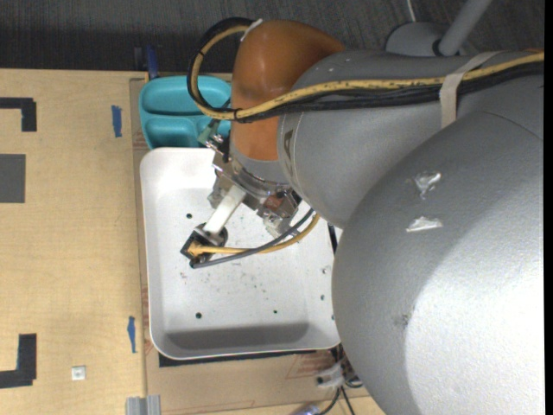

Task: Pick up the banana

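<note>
My gripper hangs low over the upper middle of a shallow white bin, below the orange band of the wrist. The wrist and the grey arm cover the gripper's tip from above. The bin floor that shows, to the left of and below the gripper, is bare white with a few small dark specks. The arm's bulk hides the bin's right part and everything to the right of it.
A teal plastic container stands just beyond the bin's far left corner. The tan bench top with black and blue tape marks stretches to the left of the bin.
</note>
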